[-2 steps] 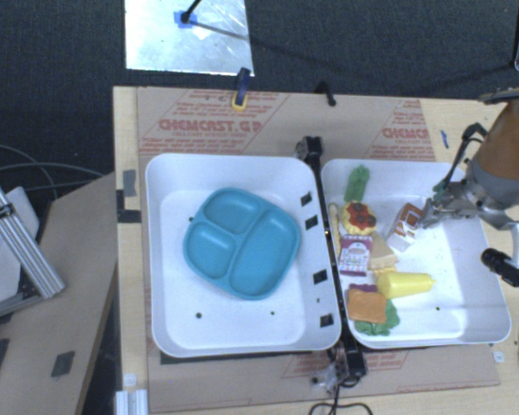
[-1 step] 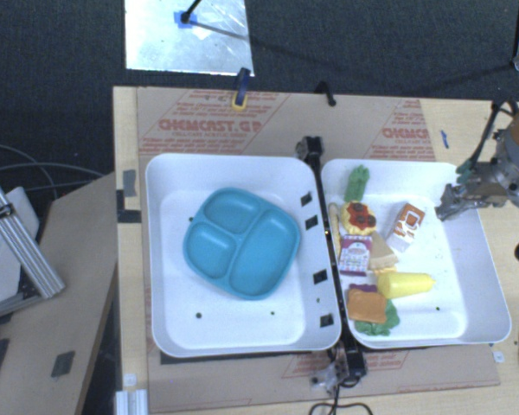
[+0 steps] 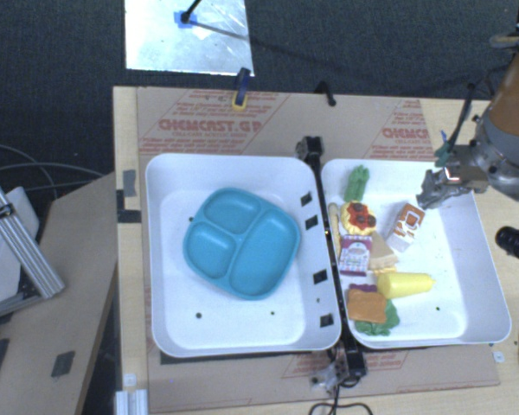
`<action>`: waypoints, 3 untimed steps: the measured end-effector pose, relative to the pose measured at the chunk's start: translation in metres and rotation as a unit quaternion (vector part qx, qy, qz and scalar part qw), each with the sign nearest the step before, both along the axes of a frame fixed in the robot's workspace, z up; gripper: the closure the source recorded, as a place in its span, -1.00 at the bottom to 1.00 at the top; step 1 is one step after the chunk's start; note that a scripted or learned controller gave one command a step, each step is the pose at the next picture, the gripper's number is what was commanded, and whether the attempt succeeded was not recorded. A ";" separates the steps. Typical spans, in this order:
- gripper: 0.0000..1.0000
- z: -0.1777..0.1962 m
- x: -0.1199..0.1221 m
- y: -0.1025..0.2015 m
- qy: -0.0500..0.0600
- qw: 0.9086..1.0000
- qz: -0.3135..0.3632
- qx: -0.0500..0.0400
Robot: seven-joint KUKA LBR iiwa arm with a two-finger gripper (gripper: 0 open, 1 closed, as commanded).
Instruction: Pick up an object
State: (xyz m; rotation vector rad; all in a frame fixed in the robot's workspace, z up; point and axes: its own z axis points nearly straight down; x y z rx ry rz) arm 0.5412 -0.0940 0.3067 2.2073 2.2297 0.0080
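The right bin (image 3: 476, 258) holds several toy foods: a green vegetable (image 3: 356, 182), a plate of spaghetti (image 3: 358, 219), a small orange and white carton (image 3: 406, 226), a white and pink packet (image 3: 355, 255), a yellow piece (image 3: 405, 284) and a sandwich (image 3: 369, 305). My gripper (image 3: 435, 190) hangs over the bin's upper right part, just above and right of the carton. Nothing shows between its fingers.
The left bin (image 3: 169, 318) holds a blue divided plate (image 3: 241, 242). A black divider with clips (image 3: 322, 232) runs between the bins. The grey arm with its orange band (image 3: 510, 119) comes in from the right. A metal frame (image 3: 17, 240) stands at the far left.
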 end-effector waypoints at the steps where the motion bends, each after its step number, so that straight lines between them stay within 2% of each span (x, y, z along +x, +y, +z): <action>1: 1.00 -0.130 0.037 0.024 0.007 1.000 -0.001 0.001; 2: 1.00 -0.092 0.009 0.084 0.003 1.000 0.000 0.001; 3: 1.00 -0.023 -0.022 0.102 0.000 1.000 -0.001 0.000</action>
